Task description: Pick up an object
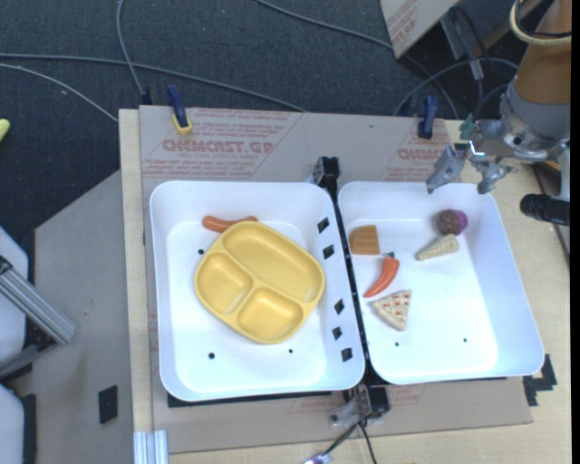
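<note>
The gripper (465, 169) hangs at the far edge of the right bin (507, 299), its two grey fingers (443, 172) spread apart with nothing between them; above it the wrist rises into the orange band of the arm (542, 68); inside the right bin, nearest the fingers, a purple ball-shaped piece (451, 220) lies next to a pale wedge (438, 247), the two just beside each other; further toward the bin's left wall sit a brown square block (364, 239), a red-orange pepper (383, 275) just below it, and a pizza-slice toy (394, 309) below that; left of the right bin, across a black strip with white marks, the left bin (172, 299) holds a yellow divided plate (259, 280) lying tilted, with an orange sausage-like piece (227, 221) touching its far rim; both bins rest on a cardboard sheet (227, 140) printed in red with "CHEMCAST GP", held at its far edge by two blue-and-yellow clamps (178, 109); the sheet lies on a pale wooden bench (555, 290); beyond the bench is dark carpet (72, 109) with grey cables running over it, and a cardboard box (412, 20) shows at the top
</note>
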Robot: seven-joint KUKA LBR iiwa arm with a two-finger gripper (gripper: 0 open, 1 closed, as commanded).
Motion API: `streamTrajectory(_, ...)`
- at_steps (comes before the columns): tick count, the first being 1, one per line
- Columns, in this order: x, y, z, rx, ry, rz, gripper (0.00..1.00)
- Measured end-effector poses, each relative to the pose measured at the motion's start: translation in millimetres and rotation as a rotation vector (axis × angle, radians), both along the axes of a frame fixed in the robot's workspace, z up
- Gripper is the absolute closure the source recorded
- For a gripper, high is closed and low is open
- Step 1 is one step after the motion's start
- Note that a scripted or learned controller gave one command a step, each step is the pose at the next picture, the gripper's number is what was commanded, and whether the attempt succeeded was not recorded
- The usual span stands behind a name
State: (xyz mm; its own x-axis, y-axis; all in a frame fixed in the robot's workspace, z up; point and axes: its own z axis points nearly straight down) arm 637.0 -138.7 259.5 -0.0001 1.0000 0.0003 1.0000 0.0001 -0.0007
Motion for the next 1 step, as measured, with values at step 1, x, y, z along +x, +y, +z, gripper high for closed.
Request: streamTrajectory(1, 6.0, -6.5, -56.8, 0.001, 0.005, 0.0, 0.0)
